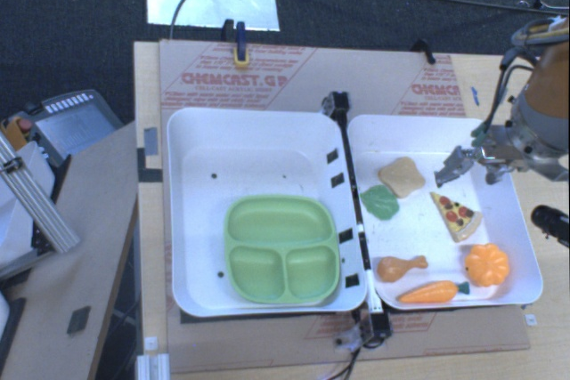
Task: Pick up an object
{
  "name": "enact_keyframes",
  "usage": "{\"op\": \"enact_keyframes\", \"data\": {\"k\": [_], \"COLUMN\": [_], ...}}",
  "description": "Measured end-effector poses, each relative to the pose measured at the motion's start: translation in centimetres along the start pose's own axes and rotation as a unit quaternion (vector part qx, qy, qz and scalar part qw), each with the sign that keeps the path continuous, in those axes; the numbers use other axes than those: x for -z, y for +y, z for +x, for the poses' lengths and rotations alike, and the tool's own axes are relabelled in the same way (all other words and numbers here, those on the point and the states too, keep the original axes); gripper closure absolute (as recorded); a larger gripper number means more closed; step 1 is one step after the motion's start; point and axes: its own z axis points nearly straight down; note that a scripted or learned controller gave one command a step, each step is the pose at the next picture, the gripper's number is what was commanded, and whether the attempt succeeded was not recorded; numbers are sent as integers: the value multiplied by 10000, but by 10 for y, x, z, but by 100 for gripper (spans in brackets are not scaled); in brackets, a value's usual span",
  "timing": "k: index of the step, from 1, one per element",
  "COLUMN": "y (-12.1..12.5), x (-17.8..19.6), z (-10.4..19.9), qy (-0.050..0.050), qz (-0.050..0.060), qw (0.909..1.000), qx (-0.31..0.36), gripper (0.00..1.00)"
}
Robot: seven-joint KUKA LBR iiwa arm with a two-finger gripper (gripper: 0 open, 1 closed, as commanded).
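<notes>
Nothing is lifted yet: the hand (pixel 456 166) hovers over the right bin (pixel 525 227), its grip state impossible to tell, while the pizza slice (pixel 457 215) lies just at its 6 o'clock, the likeliest pick.

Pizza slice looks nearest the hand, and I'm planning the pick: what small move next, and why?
Probably shift the hand slightly toward the pizza slice and lower: it hovers beside the slice, nothing between its fingers.

Green tray (pixel 282 250) in left bin (pixel 191 147) (perhaps three-compartment).
</notes>
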Motion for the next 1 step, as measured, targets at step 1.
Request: {"op": "enact_keyframes", "data": {"k": [1], "y": [2], "x": [6], "z": [0], "qy": [-9], "qz": [-62], "qw": [10000], "qx": [13], "gripper": [0]}}
